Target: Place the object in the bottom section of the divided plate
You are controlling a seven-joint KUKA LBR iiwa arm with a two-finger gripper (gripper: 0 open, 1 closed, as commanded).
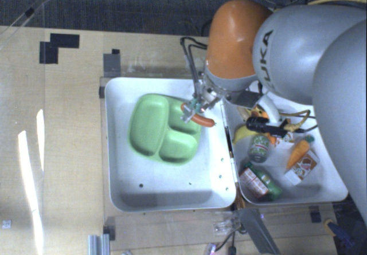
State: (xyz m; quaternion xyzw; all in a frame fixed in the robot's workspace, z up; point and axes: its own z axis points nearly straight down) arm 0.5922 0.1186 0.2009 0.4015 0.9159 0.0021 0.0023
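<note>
Now, carry the red-orange hot dog (200, 119) from the green divided plate's (150, 128) three o'clock rim toward its six o'clock section (the lower lobe) before you release, since your gripper (195, 109) is pinched on the toy's upper end, over the rim.

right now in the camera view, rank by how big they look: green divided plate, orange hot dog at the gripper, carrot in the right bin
1. green divided plate, clearly the largest.
2 and 3. hot dog and carrot look about alike; the gripper covers part of the hot dog, so I won't rank them.
</note>
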